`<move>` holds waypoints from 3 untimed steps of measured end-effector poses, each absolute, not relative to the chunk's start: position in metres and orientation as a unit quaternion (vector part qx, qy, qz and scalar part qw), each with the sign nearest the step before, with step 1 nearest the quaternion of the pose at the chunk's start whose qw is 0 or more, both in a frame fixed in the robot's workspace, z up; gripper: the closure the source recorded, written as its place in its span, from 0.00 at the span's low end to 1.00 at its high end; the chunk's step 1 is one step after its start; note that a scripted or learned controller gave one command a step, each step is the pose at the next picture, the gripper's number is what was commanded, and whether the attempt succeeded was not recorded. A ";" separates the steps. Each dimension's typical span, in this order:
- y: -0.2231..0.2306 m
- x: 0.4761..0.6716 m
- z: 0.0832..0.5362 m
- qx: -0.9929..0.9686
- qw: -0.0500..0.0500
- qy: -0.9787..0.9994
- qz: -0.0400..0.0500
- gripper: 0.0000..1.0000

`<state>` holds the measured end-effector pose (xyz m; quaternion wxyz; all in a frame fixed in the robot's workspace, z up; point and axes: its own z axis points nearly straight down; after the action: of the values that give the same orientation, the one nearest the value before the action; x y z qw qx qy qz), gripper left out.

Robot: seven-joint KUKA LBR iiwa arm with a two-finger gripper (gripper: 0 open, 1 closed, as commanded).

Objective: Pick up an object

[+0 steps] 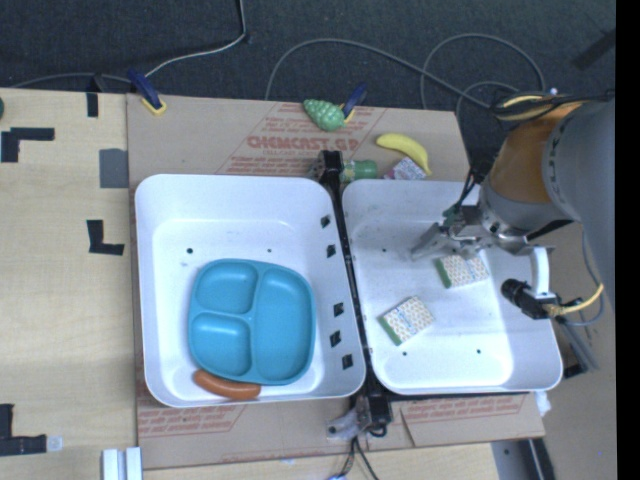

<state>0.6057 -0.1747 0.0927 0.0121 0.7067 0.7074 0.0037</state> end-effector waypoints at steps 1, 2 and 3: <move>-0.187 0.574 0.091 0.706 0.009 0.708 0.004 0.00; -0.097 0.630 0.085 0.706 0.001 0.708 0.002 0.00; -0.097 0.634 0.085 0.706 0.000 0.708 0.000 0.00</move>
<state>0.6341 -0.0969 0.0853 -0.0001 0.7065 0.7077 0.0002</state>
